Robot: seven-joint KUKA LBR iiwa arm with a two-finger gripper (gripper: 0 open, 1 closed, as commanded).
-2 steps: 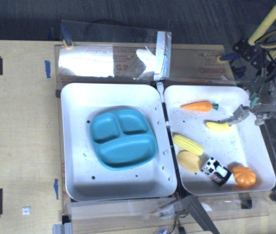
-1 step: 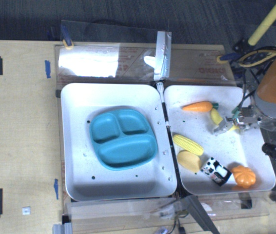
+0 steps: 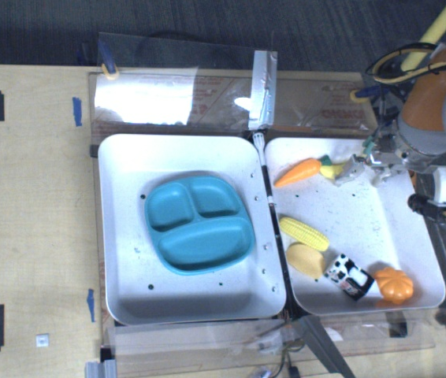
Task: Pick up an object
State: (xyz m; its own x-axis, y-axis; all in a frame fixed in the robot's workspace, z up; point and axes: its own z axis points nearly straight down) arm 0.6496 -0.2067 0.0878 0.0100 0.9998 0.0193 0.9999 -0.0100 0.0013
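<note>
The right bin (image 3: 412,235) holds an orange toy carrot (image 3: 297,172) at its far left, with the green top pointing right. Below it lie a yellow corn cob (image 3: 303,230) and a pale yellow rounded piece (image 3: 306,260). A black-and-white toy cow (image 3: 347,276) and an orange fruit (image 3: 395,286) sit near the front edge. My gripper (image 3: 369,168) hangs over the bin's far right corner, just right of the carrot's green top. It is open, with nothing between its fingers.
The left bin (image 3: 120,211) carries a blue divided plate (image 3: 198,222). A metal divider (image 3: 263,89) and a clear plastic sheet stand behind the bins. Cables and the arm's orange band (image 3: 428,105) crowd the far right.
</note>
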